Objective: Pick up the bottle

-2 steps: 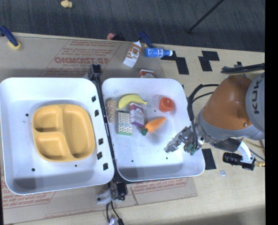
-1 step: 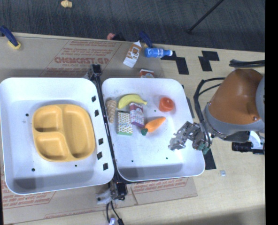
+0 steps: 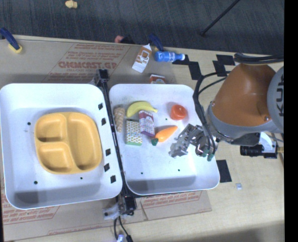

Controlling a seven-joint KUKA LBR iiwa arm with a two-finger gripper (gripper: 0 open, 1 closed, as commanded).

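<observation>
Red print runs across the flattened cardboard sheet (image 3: 83,59) lying under the two bins on the desk (image 3: 249,205); its largest line seems to read "CHEMCAST GP", though the letters are blurred. Smaller red lines above and below it, and more red print on the cardboard strip (image 3: 174,201) below the right bin, are too small to read. The cartons and packets in the right bin (image 3: 154,175) carry labels, but none can be made out.

My wrist band (image 3: 244,97) is glossy orange plastic. Both bins (image 3: 8,135) are smooth, matt white plastic. The yellow tray (image 3: 68,141) is smooth plastic; beneath lies printed brown cardboard (image 3: 83,62), matt.
</observation>
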